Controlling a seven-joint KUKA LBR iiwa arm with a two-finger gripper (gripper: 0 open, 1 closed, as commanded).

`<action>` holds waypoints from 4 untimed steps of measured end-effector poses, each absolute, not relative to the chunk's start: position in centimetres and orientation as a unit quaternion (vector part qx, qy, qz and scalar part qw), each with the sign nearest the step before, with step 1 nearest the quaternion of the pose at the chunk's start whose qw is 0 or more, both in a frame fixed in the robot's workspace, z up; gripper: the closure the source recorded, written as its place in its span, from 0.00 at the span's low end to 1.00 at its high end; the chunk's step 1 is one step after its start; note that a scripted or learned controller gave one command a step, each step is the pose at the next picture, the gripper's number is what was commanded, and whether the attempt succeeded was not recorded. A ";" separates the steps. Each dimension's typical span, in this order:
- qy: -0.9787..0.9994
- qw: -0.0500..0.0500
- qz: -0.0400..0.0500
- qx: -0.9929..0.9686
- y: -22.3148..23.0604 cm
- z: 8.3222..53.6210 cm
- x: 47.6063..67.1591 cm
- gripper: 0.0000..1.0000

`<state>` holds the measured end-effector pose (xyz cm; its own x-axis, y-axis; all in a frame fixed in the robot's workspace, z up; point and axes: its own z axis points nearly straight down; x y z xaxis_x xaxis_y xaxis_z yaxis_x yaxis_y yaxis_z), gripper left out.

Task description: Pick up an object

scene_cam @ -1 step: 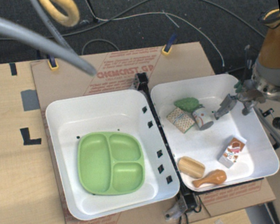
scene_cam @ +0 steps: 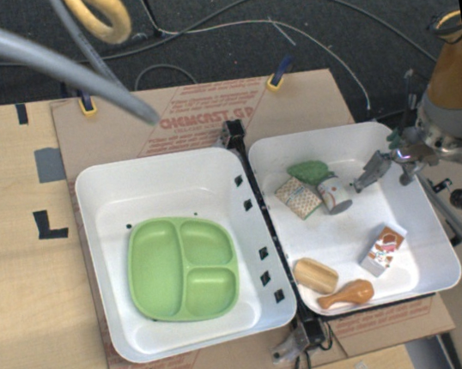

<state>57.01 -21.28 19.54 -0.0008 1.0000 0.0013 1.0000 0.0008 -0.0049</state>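
Observation:
The right bin (scene_cam: 419, 219) holds several small objects: a green crumpled piece (scene_cam: 309, 171), a beige patterned packet (scene_cam: 298, 198), a grey can (scene_cam: 334, 195) lying on its side, a white and red carton (scene_cam: 384, 250), a tan bread roll (scene_cam: 316, 274) and an orange drumstick (scene_cam: 347, 295). My gripper (scene_cam: 384, 179) hangs over the bin's upper right part, just right of the can. Its fingers stand apart, open, with nothing between them. One fingertip (scene_cam: 363, 183) points toward the can but stays apart from it.
The left bin (scene_cam: 101, 243) holds a green divided plate (scene_cam: 182, 268). A black divider (scene_cam: 258, 218) runs between the two bins. Cables cross the dark floor behind the bench.

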 end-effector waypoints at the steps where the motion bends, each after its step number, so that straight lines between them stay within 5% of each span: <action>1: -0.708 0.005 0.003 -0.707 -20.2 13.8 56.8 0.00; 2: -0.708 0.002 0.002 -0.707 -20.1 8.4 56.7 0.00; 3: -0.707 0.001 0.002 -0.707 -20.2 9.6 56.7 1.00; 4: -0.707 -0.001 0.000 -0.707 -21.0 15.3 56.8 1.00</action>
